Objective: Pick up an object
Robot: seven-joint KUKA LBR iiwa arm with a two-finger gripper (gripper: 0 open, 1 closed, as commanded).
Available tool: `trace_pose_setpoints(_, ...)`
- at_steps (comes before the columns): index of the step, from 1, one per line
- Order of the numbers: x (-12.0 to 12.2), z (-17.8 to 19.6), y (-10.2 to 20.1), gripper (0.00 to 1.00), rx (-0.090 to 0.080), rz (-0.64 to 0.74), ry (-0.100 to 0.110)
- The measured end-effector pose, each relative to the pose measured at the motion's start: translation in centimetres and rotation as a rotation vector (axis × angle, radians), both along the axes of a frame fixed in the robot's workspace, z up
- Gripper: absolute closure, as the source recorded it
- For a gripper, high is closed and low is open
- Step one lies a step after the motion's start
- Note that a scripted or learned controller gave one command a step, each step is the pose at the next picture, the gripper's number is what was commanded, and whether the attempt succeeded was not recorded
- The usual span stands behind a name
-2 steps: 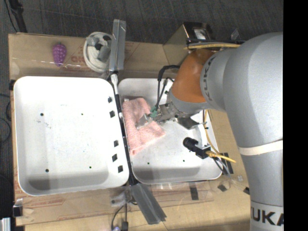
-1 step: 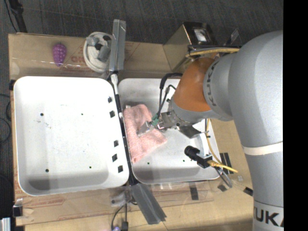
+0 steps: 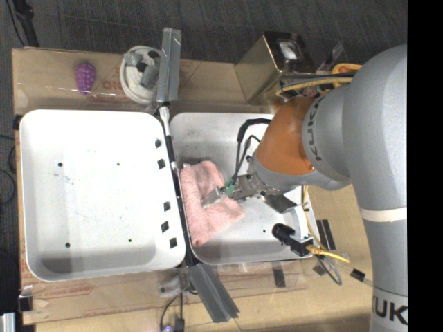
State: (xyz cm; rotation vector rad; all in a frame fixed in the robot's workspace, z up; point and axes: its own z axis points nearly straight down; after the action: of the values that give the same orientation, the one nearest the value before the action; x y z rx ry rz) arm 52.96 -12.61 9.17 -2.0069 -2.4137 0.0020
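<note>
**Gripper** [image 3: 220, 192]: one, on the grey arm [image 3: 353, 123], which reaches in from 3 o'clock. It is lowered into the right bin [image 3: 208, 126], with its tip at the 3 o'clock edge of the pink cloth [image 3: 206, 209]. It is touching the fabric or just above it; the slanted view does not settle which. How far it is open cannot be told, because the wrist and its orange band [image 3: 291, 147] crowd the tip. Nothing is seen clasped in it

**Pink cloth**: one, terry-looking and crumpled into a rough oblong running 12 to 6 o'clock. It lies in the 8 o'clock part of the right bin, with its long side against the wall shared with the left bin [image 3: 90, 185]. It is the one loose thing seen in the bins, so it is judged to be the object of the pick. That wall leaves little room on the 9 o'clock side, which probably explains the approach from the free 3 o'clock edge

**Handling, judged**: the cloth is soft and limp, and would sag if raised by one edge. A raised fold should give a better hold than a flat layer

**Worktop** [image 3: 48, 64]: brown. A purple grape-like item [image 3: 85, 76] lies at 11 o'clock, with a white coiled item [image 3: 138, 75] near it. A tan box [image 3: 270, 64] stands at 12 o'clock of the right bin. All three are outside the bins and well apart from the gripper

**Stage, judged**: descent and closing. The lift has not yet been made, and the cloth rests on the bin floor

**Risk**: closing on too thin a layer and rising bare
</note>
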Motion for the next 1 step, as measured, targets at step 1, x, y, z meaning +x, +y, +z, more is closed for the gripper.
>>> trace_pose_setpoints(1,7.33,0.07,0.81,0.00,-0.001,0.058,-0.002)
